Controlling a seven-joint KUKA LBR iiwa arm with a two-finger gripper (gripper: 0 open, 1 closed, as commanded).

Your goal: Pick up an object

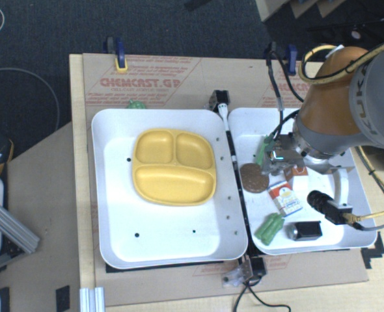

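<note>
A: While the arm reaches into the right bin (348,239), which object suits?

B: The brown disc (253,178), at the bin's left wall, just left of the gripper (280,163). It looks stiff, light, flat; take its edges.

A: Gripper state?

B: Cannot tell.

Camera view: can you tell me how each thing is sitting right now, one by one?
Yellow divided plate: right way up, flat in the left bin.
Brown disc: flat in the right bin, beside the middle wall.
Red and white box: lying flat.
Green thing: lying tilted near the front.
Black block: lying flat.
Gripper: low over the right bin.
</note>
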